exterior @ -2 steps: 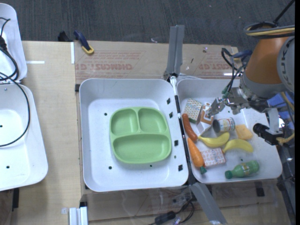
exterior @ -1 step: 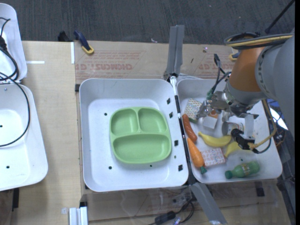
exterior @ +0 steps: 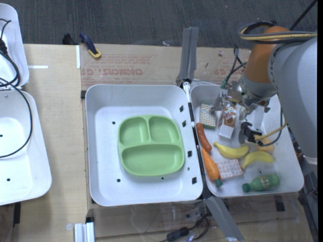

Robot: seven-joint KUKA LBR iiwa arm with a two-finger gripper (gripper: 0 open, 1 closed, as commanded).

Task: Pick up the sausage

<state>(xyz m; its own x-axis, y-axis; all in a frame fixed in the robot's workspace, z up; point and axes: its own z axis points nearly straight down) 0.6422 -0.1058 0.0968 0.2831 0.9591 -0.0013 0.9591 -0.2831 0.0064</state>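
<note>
While the grey arm with its orange band (exterior: 262, 59) reaches in from the right, its tool (exterior: 237, 105) hangs low over the back of the right-hand shallow white bin (exterior: 290, 178), right above a small white carton with a red-and-brown label (exterior: 228, 122). Whether that tool is gripping anything or standing apart, I cannot tell; the dark parts there blur together against the clutter.

Now the target: the slim reddish-brown sausage (exterior: 203, 137) lies along the left wall of that right bin, running front to back, well clear of the tool. Just in front of it, nearly end to end, sits an orange carrot with a green tip (exterior: 212, 166). Between sausage and carton there's a flat patterned packet (exterior: 206, 115) at the back.

Further right, two yellow bananas: one curved banana (exterior: 231, 150) in the middle of the bin, a second plumper one (exterior: 258, 158) beside it. A flat pinkish speckled box (exterior: 230, 170) lies just in front of them, and a green bottle (exterior: 261, 182) rests on its side near the front rim.

Over in the left white bin (exterior: 96, 150), a pale green three-compartment plate (exterior: 150, 145) sits by itself on the bin floor. Both bins rest on the tan worktop (exterior: 50, 74).
</note>
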